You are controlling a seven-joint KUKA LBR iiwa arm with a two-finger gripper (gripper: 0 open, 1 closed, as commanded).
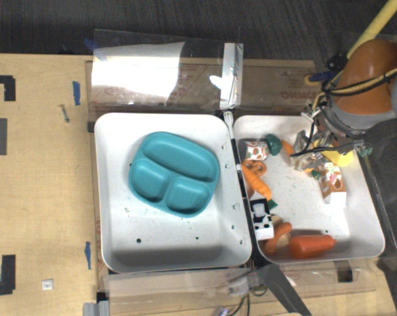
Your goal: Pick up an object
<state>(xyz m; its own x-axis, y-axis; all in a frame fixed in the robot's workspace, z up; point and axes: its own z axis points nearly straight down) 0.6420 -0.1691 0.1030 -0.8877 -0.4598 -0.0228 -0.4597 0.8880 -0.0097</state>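
Observation:
The right bin (364, 206) holds several small toy foods. My gripper (308, 151) hangs low over the bin's far part, under the grey wrist and orange band (368, 68). Right beside it lie a yellow piece (344, 157) and a printed packet (332, 178). Along the bin's left wall sit a small printed carton (255, 152), a dark green piece (273, 141), an orange carrot (257, 180) and a black-and-white box (261, 216). A red sausage-like piece (311, 243) lies at the near edge. Cables and the wrist hide what is directly under the gripper.
The left bin (112, 229) carries a teal divided plate (174, 172). A clear plastic sheet (139, 74) and a metal bracket (231, 74) stand behind the bins. Yellow and black cables (326, 78) trail by the wrist. Wooden bench (33, 176) lies to the left.

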